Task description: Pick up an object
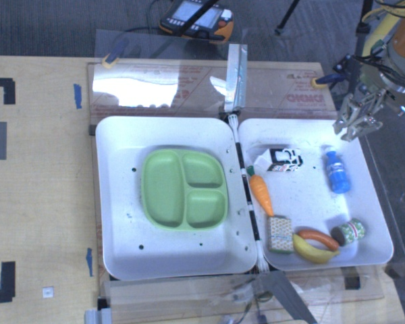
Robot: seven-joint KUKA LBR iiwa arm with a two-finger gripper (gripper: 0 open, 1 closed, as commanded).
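Your gripper (356,121) hovers at the right bin's (378,201) far-right rim, jaws spread and empty; descending there risks striking the wall, missing the blue bottle (336,173).

Arm (391,29) enters at upper right of frame, mostly cropped by the top and right edges; yellowish-orange band visible near the top right corner. Wrist angles down and to the left, cabling bunched around it. Gripper (352,128) sits at the right side of frame, upper third, pointing down-left. Metal fingers (344,123) look slightly splayed, probably parted, though the view's too small and blurry to be sure. Nothing visible between them.
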